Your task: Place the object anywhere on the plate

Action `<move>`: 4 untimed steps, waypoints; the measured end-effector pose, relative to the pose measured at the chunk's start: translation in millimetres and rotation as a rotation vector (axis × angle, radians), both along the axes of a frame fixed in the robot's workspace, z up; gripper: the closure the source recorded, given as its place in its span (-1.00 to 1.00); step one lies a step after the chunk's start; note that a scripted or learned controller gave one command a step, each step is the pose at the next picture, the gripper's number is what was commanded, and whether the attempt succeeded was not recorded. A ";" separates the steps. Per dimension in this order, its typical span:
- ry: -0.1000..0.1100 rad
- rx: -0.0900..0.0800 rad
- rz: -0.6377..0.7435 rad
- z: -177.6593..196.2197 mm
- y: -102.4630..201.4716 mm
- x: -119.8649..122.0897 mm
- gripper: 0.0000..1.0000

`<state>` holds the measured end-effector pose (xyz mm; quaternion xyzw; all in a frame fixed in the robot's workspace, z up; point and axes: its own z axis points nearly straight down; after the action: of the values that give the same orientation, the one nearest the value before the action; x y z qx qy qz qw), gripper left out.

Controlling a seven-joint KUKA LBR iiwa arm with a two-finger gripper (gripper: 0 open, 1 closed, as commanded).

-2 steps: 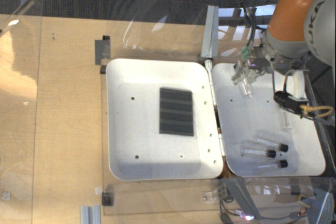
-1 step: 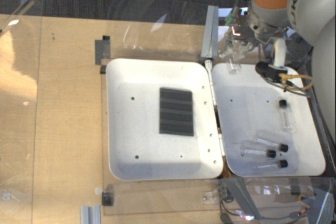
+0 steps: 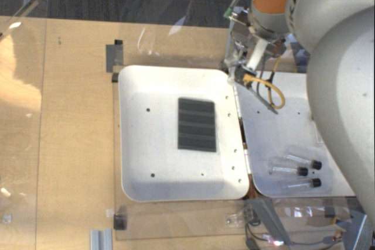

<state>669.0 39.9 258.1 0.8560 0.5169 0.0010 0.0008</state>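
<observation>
A dark grey ribbed plate (image 3: 197, 125) lies flat in the middle of the left white bin (image 3: 140, 173). Three clear tubes with black caps (image 3: 296, 171) lie in the near part of the right bin (image 3: 263, 126). My gripper (image 3: 237, 70) hangs over the far end of the divide between the two bins, above the left bin's back right corner. It is well apart from both the plate and the tubes. I see nothing held in it.
A yellow cable (image 3: 276, 93) loops from the wrist over the right bin's far part. The grey arm (image 3: 340, 67) covers the right bin's right side. Black clamps (image 3: 115, 55) sit at the left bin's outer corners.
</observation>
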 end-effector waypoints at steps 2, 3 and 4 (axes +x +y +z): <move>-0.005 0.000 0.572 -5.3 95.3 -7.6 1.00; -0.003 0.000 0.697 33.6 150.0 -82.7 1.00; -0.003 0.000 0.696 33.4 149.8 -82.7 -1.00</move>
<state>586.3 189.7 291.4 0.6283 0.7780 0.0023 0.0011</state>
